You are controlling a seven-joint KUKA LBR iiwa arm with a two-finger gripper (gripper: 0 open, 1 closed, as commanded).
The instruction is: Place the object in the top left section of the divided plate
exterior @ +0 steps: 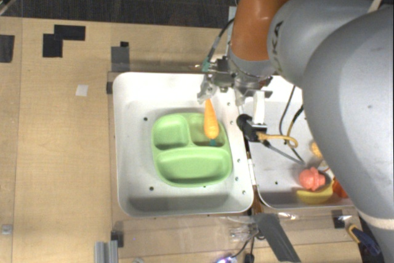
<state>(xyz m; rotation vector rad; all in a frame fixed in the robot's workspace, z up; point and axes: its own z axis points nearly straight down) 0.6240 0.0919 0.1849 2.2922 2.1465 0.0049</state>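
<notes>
We saw the carrot (210,119) over the plate's (191,163) upper right section, just below the gripper (215,90); its grasp was unclear. Fruit (313,185) lay right of the plate.

A grey arm (332,40) with an orange band reaches in from the right over two white bins on a wooden surface (55,151). Its end effector (217,90) hangs above the far right corner of the left bin (132,151), just over an orange carrot (211,120). The carrot sits at the upper right section of a green divided plate (184,163). In the right bin (271,175) lie a pink object (312,178) and a yellow banana (314,196).
</notes>
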